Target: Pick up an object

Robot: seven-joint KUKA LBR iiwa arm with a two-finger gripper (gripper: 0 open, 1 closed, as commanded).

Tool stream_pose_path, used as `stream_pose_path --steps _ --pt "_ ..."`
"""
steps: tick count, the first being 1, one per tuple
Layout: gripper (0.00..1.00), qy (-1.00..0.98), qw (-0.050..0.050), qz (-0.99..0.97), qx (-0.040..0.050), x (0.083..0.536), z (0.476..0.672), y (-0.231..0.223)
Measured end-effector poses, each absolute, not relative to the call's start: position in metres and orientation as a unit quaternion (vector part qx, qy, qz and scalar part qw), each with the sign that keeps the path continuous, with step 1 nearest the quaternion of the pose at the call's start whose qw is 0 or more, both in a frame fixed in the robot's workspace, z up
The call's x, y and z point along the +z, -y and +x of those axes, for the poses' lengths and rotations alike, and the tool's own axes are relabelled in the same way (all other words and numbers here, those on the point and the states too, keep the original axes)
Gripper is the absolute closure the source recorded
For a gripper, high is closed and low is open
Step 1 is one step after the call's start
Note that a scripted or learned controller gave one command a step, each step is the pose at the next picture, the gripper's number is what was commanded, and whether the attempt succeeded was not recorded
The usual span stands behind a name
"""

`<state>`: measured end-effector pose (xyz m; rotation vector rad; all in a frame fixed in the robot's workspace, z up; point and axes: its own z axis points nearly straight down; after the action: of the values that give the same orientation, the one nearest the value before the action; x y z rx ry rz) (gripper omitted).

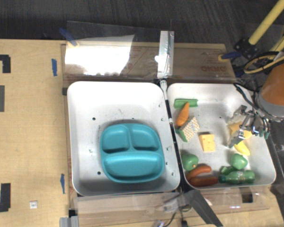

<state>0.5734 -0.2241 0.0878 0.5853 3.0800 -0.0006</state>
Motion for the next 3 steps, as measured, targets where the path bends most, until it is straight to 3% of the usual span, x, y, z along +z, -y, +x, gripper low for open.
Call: stream_pose_path --steps 1,3 --pt "0.0 -0.983 0.004 0.183 -0.0004 0.089 0.531 0.192" --pt "0.0 -0.992 0.007 0.127 -0.0021 0.089 0.527 0.177"
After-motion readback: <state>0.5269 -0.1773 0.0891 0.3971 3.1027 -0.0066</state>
